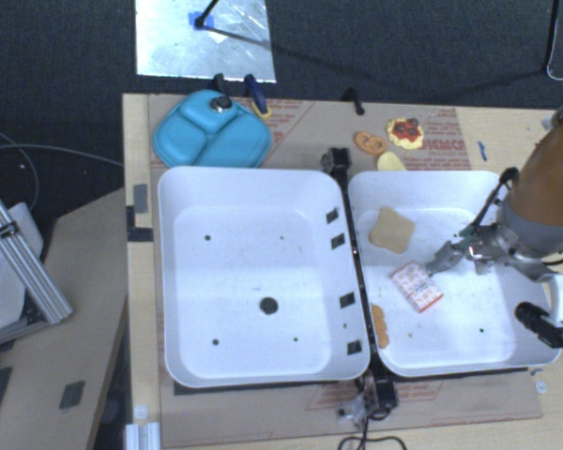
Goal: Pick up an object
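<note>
In the right bin lie a tan bread-like slab, a small red-and-white packet and an orange piece against the left wall. My gripper reaches in from the right and hangs low, just right of and above the packet and right of the tan slab. It points down-left toward the packet. I see nothing held in it. The grey arm with its orange band covers the bin's right side.
The left bin holds a small dark disc. Behind the bins sit a blue divided dish and small toy foods. A black divider runs between the bins.
</note>
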`<state>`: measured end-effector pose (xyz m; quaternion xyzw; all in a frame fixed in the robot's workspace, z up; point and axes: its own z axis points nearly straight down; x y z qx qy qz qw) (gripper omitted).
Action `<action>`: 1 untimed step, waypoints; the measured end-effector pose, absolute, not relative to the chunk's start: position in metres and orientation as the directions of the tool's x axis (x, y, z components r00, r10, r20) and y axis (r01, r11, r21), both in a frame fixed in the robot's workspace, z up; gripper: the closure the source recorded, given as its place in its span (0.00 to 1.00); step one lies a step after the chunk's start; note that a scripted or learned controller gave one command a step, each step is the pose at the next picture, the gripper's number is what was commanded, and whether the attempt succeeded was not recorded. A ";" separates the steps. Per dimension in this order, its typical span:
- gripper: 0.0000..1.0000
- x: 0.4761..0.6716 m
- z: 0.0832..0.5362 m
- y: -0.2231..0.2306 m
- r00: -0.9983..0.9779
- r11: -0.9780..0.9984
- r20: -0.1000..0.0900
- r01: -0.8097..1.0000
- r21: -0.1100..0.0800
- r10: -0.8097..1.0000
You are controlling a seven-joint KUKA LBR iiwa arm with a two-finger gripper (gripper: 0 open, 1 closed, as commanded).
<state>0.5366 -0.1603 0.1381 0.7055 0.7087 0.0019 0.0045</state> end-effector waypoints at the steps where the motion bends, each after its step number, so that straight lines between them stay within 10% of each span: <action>1: 0.00 0.532 0.086 -0.208 0.000 0.000 -0.001 1.000 0.010 1.000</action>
